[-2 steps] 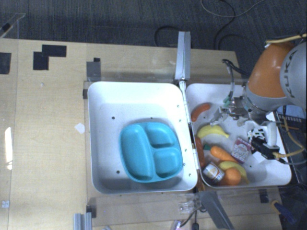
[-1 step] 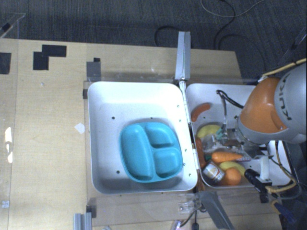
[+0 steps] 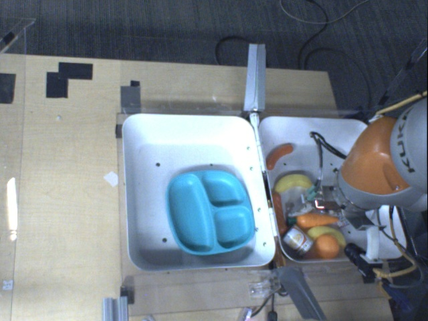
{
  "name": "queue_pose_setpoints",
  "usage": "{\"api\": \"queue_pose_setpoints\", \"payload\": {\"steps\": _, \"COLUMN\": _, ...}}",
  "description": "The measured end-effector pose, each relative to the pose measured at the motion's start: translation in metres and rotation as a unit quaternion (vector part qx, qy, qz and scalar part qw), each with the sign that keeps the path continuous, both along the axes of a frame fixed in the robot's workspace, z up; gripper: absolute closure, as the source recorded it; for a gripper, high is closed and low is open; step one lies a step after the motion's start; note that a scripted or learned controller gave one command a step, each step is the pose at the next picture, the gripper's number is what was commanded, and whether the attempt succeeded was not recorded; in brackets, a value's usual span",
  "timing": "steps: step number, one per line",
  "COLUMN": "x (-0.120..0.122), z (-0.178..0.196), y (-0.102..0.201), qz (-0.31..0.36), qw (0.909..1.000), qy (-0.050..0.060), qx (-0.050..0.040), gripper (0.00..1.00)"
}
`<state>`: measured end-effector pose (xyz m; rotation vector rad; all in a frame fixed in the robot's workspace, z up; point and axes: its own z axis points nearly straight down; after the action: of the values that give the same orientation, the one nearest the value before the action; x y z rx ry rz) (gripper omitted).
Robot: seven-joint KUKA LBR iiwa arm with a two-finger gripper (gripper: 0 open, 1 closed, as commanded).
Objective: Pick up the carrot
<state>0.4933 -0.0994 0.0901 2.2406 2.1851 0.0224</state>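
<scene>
Reaches in from the right of the camera view, bent down over the right-hand white bin [image 3: 348,127]. Grey arm [image 3: 411,136] shows at the far right edge above that bin, with the broad orange band [image 3: 376,160] bulging over the bin's right half. Wrist drops from the band toward the near part of the bin. Gripper [image 3: 319,204] sits low inside the bin, near its front wall, dark and partly blurred. Finger state too unclear to call.
</scene>
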Motion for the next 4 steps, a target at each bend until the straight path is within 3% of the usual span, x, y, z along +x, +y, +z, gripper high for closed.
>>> {"api": "queue_pose_setpoints", "payload": {"steps": 1, "x": 0.003, "z": 0.012, "y": 0.000, "qz": 0.001, "qw": 1.0000, "qy": -0.004, "qx": -0.0003, "gripper": 1.00}}
{"api": "queue_pose_setpoints", "payload": {"steps": 2, "x": -0.005, "z": 0.095, "y": 0.076, "qz": -0.072, "qw": 0.9974, "qy": 0.007, "qx": 0.0004, "gripper": 1.00}}
{"api": "queue_pose_setpoints", "payload": {"steps": 3, "x": -0.005, "z": 0.095, "y": 0.076, "qz": -0.072, "qw": 0.9974, "qy": 0.007, "qx": 0.0004, "gripper": 0.00}}
{"api": "queue_pose_setpoints", "payload": {"steps": 4, "x": -0.005, "z": 0.086, "y": -0.011, "qz": 0.000, "qw": 1.0000, "qy": 0.007, "qx": -0.0014, "gripper": 0.00}}
